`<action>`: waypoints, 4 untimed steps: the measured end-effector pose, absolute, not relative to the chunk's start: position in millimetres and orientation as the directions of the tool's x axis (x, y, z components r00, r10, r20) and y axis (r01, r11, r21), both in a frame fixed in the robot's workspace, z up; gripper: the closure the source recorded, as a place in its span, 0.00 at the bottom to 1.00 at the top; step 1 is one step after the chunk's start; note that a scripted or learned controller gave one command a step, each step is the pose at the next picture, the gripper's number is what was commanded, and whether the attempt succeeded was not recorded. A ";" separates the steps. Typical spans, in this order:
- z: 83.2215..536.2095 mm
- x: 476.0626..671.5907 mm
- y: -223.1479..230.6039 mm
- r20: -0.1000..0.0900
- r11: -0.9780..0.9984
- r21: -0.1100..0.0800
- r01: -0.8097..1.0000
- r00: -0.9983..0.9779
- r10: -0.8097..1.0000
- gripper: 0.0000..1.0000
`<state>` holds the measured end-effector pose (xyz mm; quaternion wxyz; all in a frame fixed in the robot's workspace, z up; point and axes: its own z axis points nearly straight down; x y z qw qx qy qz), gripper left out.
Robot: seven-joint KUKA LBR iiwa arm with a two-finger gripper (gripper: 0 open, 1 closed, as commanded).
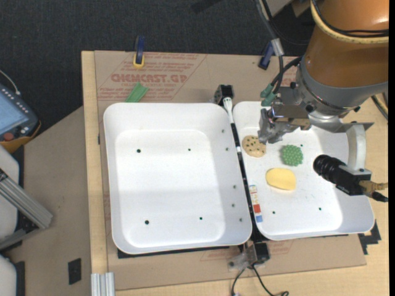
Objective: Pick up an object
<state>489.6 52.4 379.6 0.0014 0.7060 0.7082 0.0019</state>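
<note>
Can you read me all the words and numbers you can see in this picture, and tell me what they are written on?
"CHEMCAST GP", roughly, in faded red letters on the brown board behind the bins; the last letters are blurry.
Smaller red print under it on the same board: too blurred to read.
Red and blue sticker on the strip between the two bins: too small to read.
Blue screen at the left edge: nothing readable.

I'm seeing three things in the right bin [345, 224]. A tan cookie [252, 145] with dark specks lies flat by the bin's left edge. A knobbly green ball [292, 155] sits mid-bin, nearer the far edge. Just below it, near but apart, lies a smooth yellow lump [281, 179].
</note>
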 end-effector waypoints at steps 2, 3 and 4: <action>343.3 478.4 74.2 0.000 0.001 -0.006 1.000 -0.001 1.000 1.00; 422.4 480.0 110.4 0.003 0.005 0.010 1.000 -0.005 1.000 1.00; 396.6 479.1 62.6 -0.001 -0.006 -0.004 1.000 0.006 1.000 1.00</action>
